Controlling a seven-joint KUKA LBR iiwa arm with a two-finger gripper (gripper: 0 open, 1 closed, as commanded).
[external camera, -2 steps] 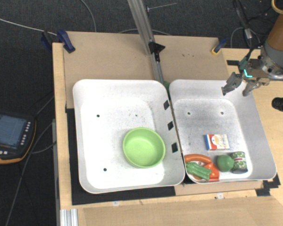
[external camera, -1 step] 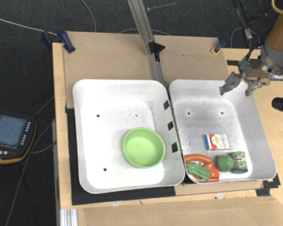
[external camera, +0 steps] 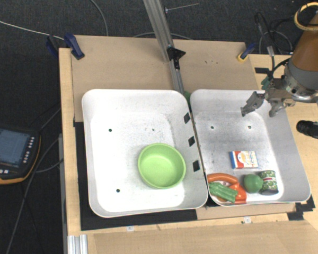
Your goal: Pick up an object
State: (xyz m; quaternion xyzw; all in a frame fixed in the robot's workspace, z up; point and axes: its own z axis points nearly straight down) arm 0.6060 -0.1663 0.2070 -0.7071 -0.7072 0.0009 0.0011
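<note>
The gripper [external camera: 263,104] hangs over the right bin [external camera: 222,142] at about its one o'clock corner, fingers spread apart with nothing between them. The likely targets sit well apart from it, clustered along the bin's six o'clock edge: a small white card box [external camera: 243,159], a green ball-like piece [external camera: 252,182], a printed can [external camera: 269,182] lying on its side just beside the ball at three o'clock, and an orange-and-green toy [external camera: 224,188] at the ball's nine o'clock.

The box looks light and stiff, with flat faces that suit a pinch across its short sides. It stands slightly clear of the others, so it seems the safest pick. The ball and can would probably roll or slip. The orange-and-green toy is hard to make out; it may be soft plastic.

The left bin [external camera: 127,115] holds a green bowl [external camera: 161,165] near five o'clock, which is light but wide, so only its rim could be gripped.
</note>
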